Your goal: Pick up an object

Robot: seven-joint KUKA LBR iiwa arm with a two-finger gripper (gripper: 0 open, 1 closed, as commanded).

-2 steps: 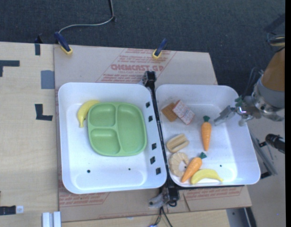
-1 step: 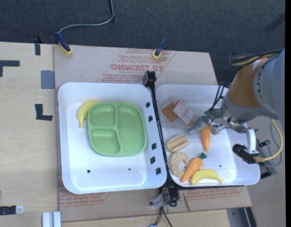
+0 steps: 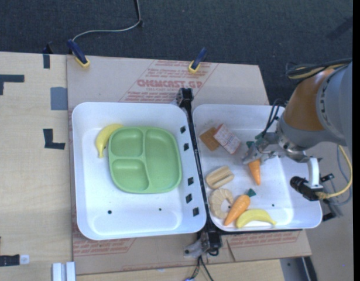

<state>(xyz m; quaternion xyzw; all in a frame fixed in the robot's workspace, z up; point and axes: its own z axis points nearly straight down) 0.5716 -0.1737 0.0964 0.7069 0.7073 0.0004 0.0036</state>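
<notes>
Hand (image 3: 254, 156) down in the right bin (image 3: 297, 218), pinching a small carrot (image 3: 255, 171) by its top. Shallow grip there; could slip on lifting, or tip sideways.

Pincer (image 3: 254, 157) gripping small carrot (image 3: 255, 172)

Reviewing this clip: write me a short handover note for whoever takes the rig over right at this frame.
Gripper: down in the right bin, right at the top of a small carrot. Whether the fingers are shut on it cannot be told from here, so don't count it as grasped.
Right bin also holds: a larger carrot, a banana, a hot dog bun, a round cracker-like piece, and a brown slice beside a pale packet.
Left bin: green divided plate with a second banana against its left edge.
Done: arm brought to the small carrot.
Left: confirm the grip, lift clear.
</notes>
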